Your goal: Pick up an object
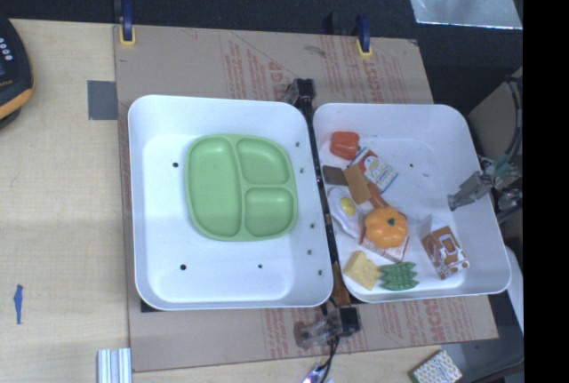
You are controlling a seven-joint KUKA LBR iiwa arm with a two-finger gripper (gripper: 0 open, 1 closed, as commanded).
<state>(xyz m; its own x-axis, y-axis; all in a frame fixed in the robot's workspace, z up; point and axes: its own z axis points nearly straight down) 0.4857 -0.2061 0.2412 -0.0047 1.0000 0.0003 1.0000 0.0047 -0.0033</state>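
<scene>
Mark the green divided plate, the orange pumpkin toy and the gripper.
green divided plate (240,187): camera view, on the ridge where its compartments meet.
orange pumpkin toy (386,227): camera view, middle of its orange body.
gripper (462,196): camera view, at its tip over the right bin's edge.

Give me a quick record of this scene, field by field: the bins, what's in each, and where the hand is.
left bin: holds a green divided plate
right bin: holds toy food, mostly along its left side
items: red piece, orange pumpkin, yellow block, green pea pods, small brown carton
hand: at the right bin's right edge, nothing seen between its fingers
task state: no object picked yet
</scene>
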